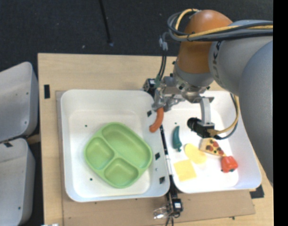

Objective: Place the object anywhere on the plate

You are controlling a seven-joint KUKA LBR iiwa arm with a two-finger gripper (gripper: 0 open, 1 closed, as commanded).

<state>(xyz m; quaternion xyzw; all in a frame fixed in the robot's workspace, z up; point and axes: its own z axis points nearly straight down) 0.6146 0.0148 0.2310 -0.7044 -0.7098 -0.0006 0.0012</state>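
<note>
A grey KUKA arm with an orange band (202, 29) reaches in from the right over a wooden surface (106, 60) carrying two shallow white bins. Its jaws (159, 108) hang above the seam between the bins, closed on the upper end of an orange toy sausage (156, 120), which dangles at a slight tilt with its lower tip over the left bin's right wall. The sausage is in the air, just right of the plate and not touching it.

The green divided plate (117, 154), with three compartments, lies slantwise in the left bin (70, 126), its right rim near the sausage's lower end.

In the right bin (242, 173), a dark green curved piece (176, 138) lies just beside the divider. A pale yellow rounded piece (195, 153) sits below and to the right of it, touching a flat yellow square (185, 170). A toy pizza slice (211, 147) rests beside the rounded piece, and a small red-orange object (229, 163) lies near the slice's lower right. A black fitting with a yellow cable (199, 125) hangs from the arm above the pizza slice.
</note>
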